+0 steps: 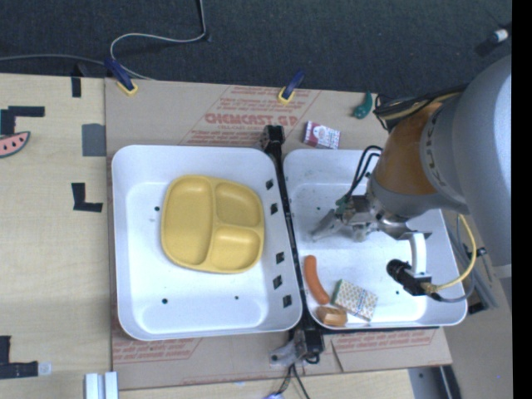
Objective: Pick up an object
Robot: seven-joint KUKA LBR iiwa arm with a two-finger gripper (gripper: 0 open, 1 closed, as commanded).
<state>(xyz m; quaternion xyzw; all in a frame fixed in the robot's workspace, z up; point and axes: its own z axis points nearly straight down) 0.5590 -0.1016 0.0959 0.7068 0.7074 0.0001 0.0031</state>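
Arm (465,148) bent over right bin (316,181) | pincer (328,224) low, pointing left

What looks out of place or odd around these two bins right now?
A small red-and-white packet lies outside both bins on the cardboard behind the right bin. Inside it, the orange hot dog, a patterned packet and a brown piece crowd the near edge. The yellow divided plate sits slightly askew.

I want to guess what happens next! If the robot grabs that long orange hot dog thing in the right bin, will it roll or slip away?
It probably rolls: the orange sausage looks long and rounded, so a push from the side could send it toward the bin wall. It looks smooth, likely plastic, so it may slip from a loose pinch. It seems small and light. The end effector sits just above it in the camera view.
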